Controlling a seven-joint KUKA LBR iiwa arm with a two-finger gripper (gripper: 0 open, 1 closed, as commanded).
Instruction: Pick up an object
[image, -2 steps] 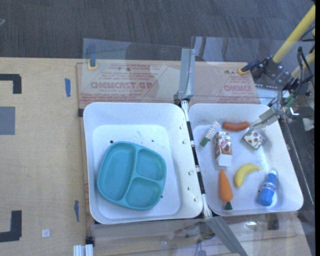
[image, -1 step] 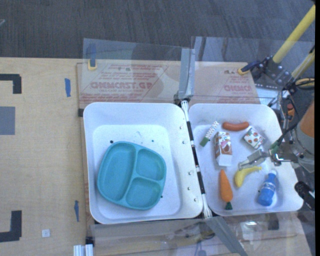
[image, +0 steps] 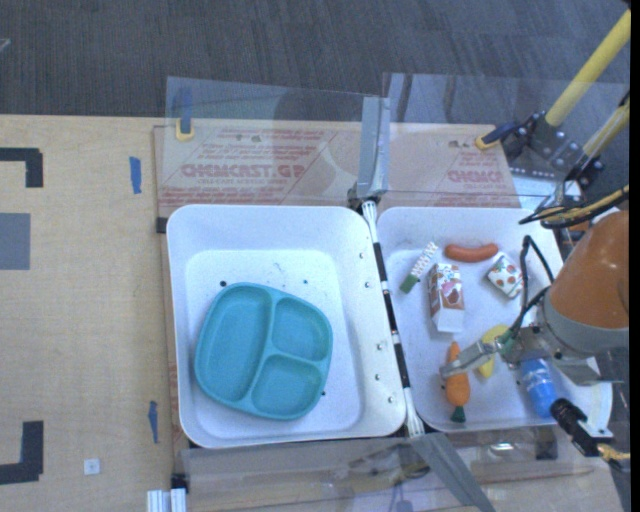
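Note:
My gripper (image: 462, 364) is low in the right bin (image: 400, 225), right over an orange carrot (image: 457, 386) with a green end that lies near the bin's front edge. It reaches in from the grey arm with the orange band (image: 600, 280) on the right. A yellow piece (image: 494, 338) lies just behind the gripper. A blue bottle (image: 537, 386) lies partly under the wrist. Whether the carrot is gripped cannot be seen.
Further back in the right bin are a white and red carton (image: 447, 297), a sausage (image: 470, 252), a small red and white box (image: 505, 276) and a white and green stick (image: 420, 268). The left bin (image: 190, 235) holds a teal divided plate (image: 264, 350).

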